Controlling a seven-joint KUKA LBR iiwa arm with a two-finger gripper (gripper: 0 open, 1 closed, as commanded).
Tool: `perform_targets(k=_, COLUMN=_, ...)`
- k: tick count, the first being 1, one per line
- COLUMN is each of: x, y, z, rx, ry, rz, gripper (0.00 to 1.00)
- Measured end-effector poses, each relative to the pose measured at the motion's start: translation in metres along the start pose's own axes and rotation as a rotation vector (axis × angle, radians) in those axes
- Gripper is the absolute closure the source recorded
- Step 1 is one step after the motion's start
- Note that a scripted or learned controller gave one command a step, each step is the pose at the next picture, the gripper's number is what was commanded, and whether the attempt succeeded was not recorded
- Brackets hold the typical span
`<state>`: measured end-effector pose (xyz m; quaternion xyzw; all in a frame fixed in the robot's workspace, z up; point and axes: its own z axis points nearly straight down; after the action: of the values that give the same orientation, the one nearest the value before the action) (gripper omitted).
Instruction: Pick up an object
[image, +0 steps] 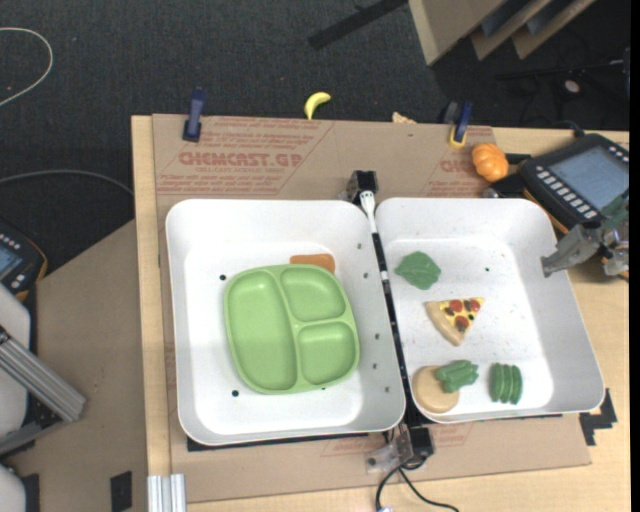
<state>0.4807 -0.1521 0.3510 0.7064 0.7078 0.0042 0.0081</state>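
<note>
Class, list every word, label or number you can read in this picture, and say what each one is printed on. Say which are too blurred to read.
"CHEMCAST G P": red print on the brown board behind the left bin; the last letters are uncertain.
A second red print on the board at back right: too faint to read.
Screen and buttons of the handheld controller: too small to read.

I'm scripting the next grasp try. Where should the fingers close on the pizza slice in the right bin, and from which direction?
Come straight down on the pizza slice. It lies flat with space around it; close across its wide crust end, probably firmer than the narrow tip.
</note>
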Motion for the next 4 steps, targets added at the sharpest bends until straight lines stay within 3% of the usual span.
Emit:
perform_targets(k=1, x=0.07, y=-0.003, z=0.088, rx=0.024, ry=0.009, rz=-0.004, gripper=0.0)
perform_targets(k=2, x=0.138, y=-0.003, z=0.102, rx=0.021, ry=0.009, rz=-0.006, gripper=0.0)
perform_targets(k=3, x=0.095, y=-0.005, z=0.169, rx=0.024, ry=0.006, rz=0.007, gripper=0.0)
perform_targets(k=4, x=0.176, y=-0.004, z=0.166, rx=0.018, ry=0.009, rz=-0.006, gripper=0.0)
